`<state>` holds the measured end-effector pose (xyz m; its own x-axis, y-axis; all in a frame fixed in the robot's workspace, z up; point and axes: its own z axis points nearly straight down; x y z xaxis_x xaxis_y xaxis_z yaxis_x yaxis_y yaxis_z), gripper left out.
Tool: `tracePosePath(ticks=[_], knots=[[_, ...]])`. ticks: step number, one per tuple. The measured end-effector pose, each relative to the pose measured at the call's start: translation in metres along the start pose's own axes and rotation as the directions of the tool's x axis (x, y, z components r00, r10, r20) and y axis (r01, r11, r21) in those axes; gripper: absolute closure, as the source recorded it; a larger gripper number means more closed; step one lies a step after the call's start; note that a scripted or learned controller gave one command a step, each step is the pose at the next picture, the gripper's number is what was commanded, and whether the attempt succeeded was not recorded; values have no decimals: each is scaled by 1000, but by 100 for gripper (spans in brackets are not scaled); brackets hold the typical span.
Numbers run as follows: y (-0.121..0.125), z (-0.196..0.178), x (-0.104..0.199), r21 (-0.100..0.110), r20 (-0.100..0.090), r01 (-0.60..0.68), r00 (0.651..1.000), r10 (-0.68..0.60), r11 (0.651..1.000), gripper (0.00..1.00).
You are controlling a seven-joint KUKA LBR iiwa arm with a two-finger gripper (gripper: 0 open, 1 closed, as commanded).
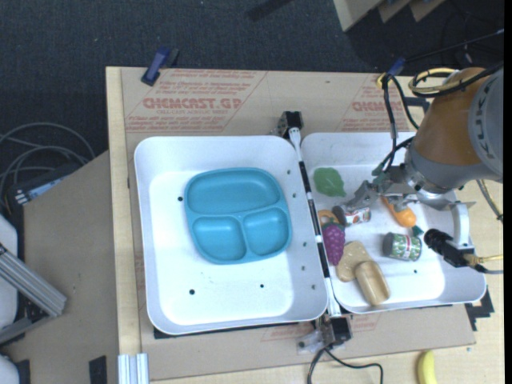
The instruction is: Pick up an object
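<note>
Arm point(456, 126) enters from the right, its grey and orange wrist covering the upper right part of the right bin point(352, 146) and hiding whatever lies beneath. Gripper point(362, 206) sits low over the bin's middle, pointing left; its tip is dark and blurred against a small red-and-white item, and one cannot tell whether it is open or closed, or whether anything is gripped.

Objects in the right bin: green leaf-shaped piece point(329, 182) near the upper left, apart from the gripper. Orange piece point(402, 214) just right of the gripper, partly covered by the wrist. Purple grape cluster point(333, 242) against the left wall. Tan bread-like piece point(364, 272) low in the bin, touching the grapes. Small can point(402, 246) with a green label lies beside it.

Left bin point(160, 294) holds a blue divided tray point(237, 214), well apart from the gripper.

A yellow object point(426, 368) is cut off at the bottom edge.
</note>
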<state>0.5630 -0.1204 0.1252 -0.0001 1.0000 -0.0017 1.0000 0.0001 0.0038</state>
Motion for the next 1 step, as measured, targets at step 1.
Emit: tracePosePath(ticks=[1], knots=[[31, 15, -56, 2, 0, -1, 1000, 1, 1000, 0]])
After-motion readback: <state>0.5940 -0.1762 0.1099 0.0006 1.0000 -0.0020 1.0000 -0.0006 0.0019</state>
